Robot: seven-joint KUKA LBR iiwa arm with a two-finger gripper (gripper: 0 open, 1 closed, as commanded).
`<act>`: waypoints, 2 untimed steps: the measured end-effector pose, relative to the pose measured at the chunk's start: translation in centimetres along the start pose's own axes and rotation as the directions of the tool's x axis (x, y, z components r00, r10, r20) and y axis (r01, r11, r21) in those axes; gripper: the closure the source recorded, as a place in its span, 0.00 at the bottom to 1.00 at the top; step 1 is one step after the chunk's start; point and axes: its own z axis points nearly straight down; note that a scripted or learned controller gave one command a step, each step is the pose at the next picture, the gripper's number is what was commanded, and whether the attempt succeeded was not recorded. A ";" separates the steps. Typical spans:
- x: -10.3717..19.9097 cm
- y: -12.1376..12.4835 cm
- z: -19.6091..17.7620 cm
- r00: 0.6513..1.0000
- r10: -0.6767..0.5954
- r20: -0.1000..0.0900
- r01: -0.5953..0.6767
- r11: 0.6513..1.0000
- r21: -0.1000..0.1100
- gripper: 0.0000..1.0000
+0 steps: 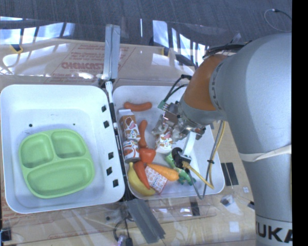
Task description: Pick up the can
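Can (129, 136): brown and white printed label, lying on its side lengthwise along the left wall of the right bin (143, 93), centre of frame. Its lower end touches a red pepper (146, 153); the label print is too small to read. A sausage (137, 106) lies just above it. Claw (168, 128): metal, low over the bin's middle, to the right of the can and apart from it (how far its fingers are spread cannot be told, nor whether anything sits between them). Left bin (10, 106): green divided plate (56, 162).
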 end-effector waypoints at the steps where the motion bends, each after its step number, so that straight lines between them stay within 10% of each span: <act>1: 3.4 -5.7 -10.0 0.991 0.135 0.000 -0.135 0.991 -0.002 1.00; 2: 8.6 -7.1 -13.8 0.973 0.231 -0.001 -0.231 0.973 -0.002 1.00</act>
